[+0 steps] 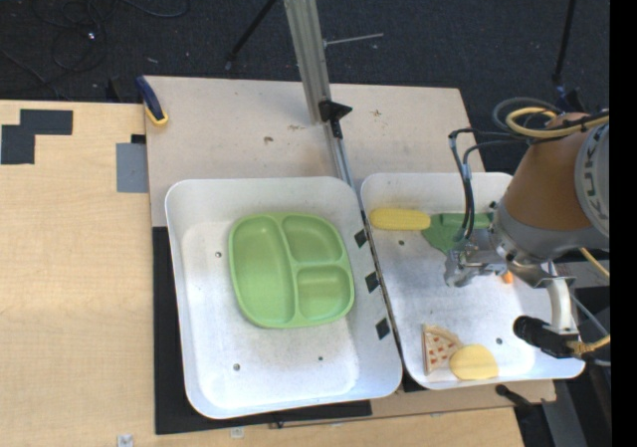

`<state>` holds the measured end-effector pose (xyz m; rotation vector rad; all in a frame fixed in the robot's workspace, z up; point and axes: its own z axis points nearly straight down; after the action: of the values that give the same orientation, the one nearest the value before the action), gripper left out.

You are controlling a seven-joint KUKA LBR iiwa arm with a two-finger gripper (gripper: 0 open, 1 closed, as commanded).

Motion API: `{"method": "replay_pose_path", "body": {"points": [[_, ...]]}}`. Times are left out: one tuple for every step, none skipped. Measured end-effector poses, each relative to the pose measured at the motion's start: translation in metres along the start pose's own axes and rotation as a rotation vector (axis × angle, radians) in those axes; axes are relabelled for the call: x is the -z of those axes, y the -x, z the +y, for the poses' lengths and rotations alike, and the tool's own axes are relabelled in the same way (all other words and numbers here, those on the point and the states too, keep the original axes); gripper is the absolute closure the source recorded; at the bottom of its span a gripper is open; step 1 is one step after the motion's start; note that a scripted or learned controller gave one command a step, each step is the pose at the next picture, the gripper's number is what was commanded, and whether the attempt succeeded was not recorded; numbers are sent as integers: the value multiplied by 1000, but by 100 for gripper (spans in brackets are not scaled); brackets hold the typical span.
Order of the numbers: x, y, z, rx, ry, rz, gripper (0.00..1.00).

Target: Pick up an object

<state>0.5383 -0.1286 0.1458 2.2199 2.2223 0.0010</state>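
Dark carpet strewn with cables runs behind a pale wooden bench (249, 126), and an aluminium post (304, 47) rises at its back edge. Two shallow white bins sit side by side on it. The left bin (199, 355) holds a green divided plate (292, 269), lying flat near the middle.

The arm (552, 191) comes in from the right and hangs over the right bin (418, 296), with the gripper (466, 271) low over the upper half of it. Whether the claw is wide or narrow I cannot tell from here. A green piece (450, 229) lies just behind the claw, partly hidden by the wrist; touching or not, I cannot tell. A yellow oblong piece (399, 220) lies just beside the green one, toward the bin's left wall. Well apart from the claw, in the bin's near corner, a toy pizza slice (438, 345) and a round yellow lump (474, 362) lie close together.
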Motion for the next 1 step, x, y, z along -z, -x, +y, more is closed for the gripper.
{"method": "replay_pose_path", "body": {"points": [[45, -6, -1, 0, 1, 0, 100]]}}
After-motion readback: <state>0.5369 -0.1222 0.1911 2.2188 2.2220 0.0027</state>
